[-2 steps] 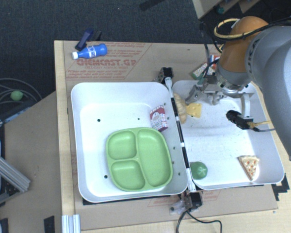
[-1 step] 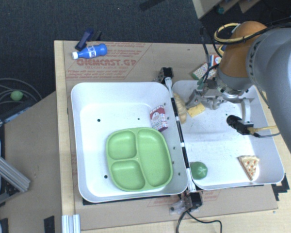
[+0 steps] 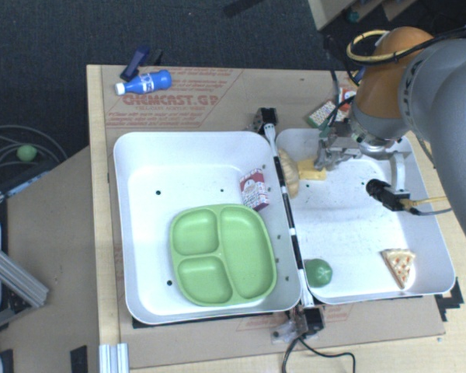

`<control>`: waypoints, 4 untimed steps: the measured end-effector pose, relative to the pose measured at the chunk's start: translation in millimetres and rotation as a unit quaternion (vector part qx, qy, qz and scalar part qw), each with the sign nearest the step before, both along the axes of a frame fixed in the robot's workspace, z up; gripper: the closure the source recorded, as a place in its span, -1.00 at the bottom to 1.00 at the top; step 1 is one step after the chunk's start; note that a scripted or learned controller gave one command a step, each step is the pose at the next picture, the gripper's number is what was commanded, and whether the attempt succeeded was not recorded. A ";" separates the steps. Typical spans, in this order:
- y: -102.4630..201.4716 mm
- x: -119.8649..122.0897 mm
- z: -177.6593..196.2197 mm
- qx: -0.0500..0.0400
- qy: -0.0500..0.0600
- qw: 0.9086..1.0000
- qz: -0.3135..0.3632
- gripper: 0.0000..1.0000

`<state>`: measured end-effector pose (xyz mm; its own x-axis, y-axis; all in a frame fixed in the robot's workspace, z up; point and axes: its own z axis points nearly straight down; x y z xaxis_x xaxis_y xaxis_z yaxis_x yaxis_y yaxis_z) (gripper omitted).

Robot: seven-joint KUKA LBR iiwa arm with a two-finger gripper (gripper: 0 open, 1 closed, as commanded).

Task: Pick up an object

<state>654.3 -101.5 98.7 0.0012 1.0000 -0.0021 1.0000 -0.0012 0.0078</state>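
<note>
Scanning from the left: a blue bottle (image 3: 144,81) lies on the counter (image 3: 101,208) above the bins, well apart from everything else. Left bin (image 3: 132,208) holds a green divided plate (image 3: 220,254) low in the middle and a small red-and-white packet (image 3: 254,189) near its right wall. Across the divider, in the right bin (image 3: 357,286), a pale bread-like piece (image 3: 288,173) rests against the left wall, with a yellow block (image 3: 314,174) touching or just beside it. A green ball (image 3: 318,272) sits near the lower left corner, a pizza-slice toy (image 3: 399,266) lower right. Gripper (image 3: 325,160) hangs over the yellow block at the bin's upper left; fingers too blurred to say open or closed, and nothing visibly held. Judgement: yellow block is the likely target, probably light, stiff and smooth plastic or foam. Best taken across its short sides; the bread piece crowds its left edge and could be nudged.
</note>
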 end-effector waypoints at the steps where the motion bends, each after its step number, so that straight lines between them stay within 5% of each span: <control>1: 0.4 -1.5 -2.3 0.001 0.003 1.000 0.000 -1.00; 4: 5.2 12.3 -13.8 0.001 0.003 1.000 0.000 -1.00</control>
<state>666.7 -96.4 84.9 0.0002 1.0000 -0.0011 1.0000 -0.0002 0.0022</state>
